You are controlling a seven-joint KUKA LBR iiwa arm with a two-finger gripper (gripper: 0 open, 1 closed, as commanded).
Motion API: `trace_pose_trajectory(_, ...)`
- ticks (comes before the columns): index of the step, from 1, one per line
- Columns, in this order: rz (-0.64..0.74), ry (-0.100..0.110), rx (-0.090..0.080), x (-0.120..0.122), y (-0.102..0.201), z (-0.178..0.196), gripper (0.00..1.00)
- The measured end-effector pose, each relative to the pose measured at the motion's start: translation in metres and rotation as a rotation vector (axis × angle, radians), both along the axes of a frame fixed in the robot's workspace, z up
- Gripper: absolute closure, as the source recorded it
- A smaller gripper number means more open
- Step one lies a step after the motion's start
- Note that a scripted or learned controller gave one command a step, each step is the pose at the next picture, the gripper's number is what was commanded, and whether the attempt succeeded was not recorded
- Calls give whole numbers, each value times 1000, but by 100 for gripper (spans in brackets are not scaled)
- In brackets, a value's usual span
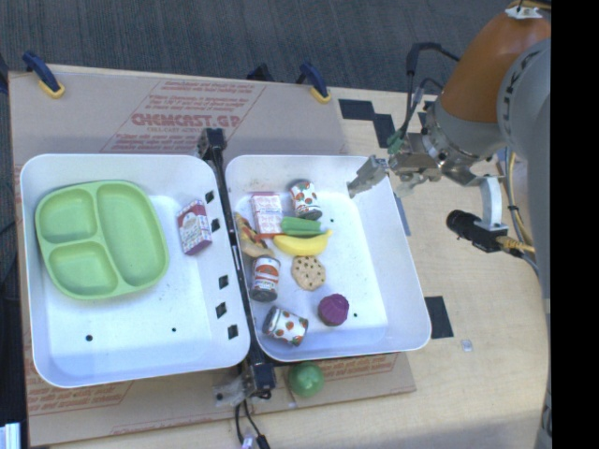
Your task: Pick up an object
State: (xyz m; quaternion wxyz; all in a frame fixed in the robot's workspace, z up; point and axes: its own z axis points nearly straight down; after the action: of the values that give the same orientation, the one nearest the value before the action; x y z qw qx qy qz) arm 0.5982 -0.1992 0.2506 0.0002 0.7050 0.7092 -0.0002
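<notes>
The right bin (pixel 388 288) holds several small toy foods: a banana (pixel 301 243), a green pepper (pixel 301 224), a cookie (pixel 307 272), a purple plum (pixel 333 309), a pink carton (pixel 267 212), and cans (pixel 304 197) (pixel 266 277) (pixel 284 325). My gripper (pixel 367 178) hangs over the bin's upper right corner, right of the can and above the bin floor. Nothing shows between its fingers. The arm's orange band (pixel 491 54) sits at the upper right.
The left bin (pixel 56 344) carries a green divided plate (pixel 98 238) and a small red box (pixel 194 227). A green ball (pixel 305 379) lies outside the bins at the front. Blue clamps (pixel 43 73) (pixel 314 80) grip the cardboard's back edge.
</notes>
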Motion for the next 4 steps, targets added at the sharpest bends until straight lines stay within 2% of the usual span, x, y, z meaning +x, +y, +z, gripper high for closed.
trace_pose_trajectory(1,0,6,2,-56,6,-131,0)
trace_pose_trajectory(2,1,4,1,-107,-8,-159,0)
trace_pose_trajectory(3,7,4,0,-105,-8,-149,100)
trace_pose_trajectory(4,0,-1,0,-121,28,-39,100)
